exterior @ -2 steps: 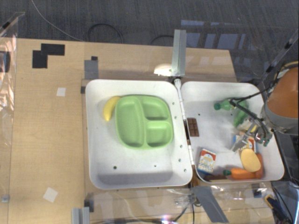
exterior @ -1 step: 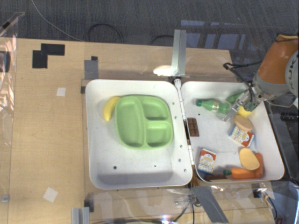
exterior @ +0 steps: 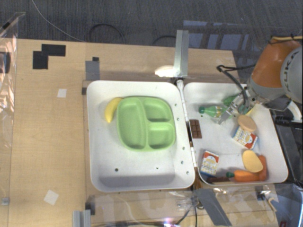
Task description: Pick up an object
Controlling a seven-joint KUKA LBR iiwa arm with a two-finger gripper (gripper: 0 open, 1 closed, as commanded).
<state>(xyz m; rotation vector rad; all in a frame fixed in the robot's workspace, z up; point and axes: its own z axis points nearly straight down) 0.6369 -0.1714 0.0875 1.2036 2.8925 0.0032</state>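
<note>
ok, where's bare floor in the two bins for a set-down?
Left bin: a wide strip along the near edge below the green tray, plus a band on its left under the banana. Right bin: one patch mid-floor, between the chocolate bar, green bottle and small carton. Crowded along its right and near sides; the gripper hangs over the far part.

left bin (exterior: 102, 171): green plate (exterior: 144, 123), banana (exterior: 111, 109) touching its left edge | right bin (exterior: 215, 141): claw (exterior: 232, 109) low over green bottle (exterior: 214, 110) | near corner: carrot (exterior: 246, 176), small carton (exterior: 209, 163)
</note>
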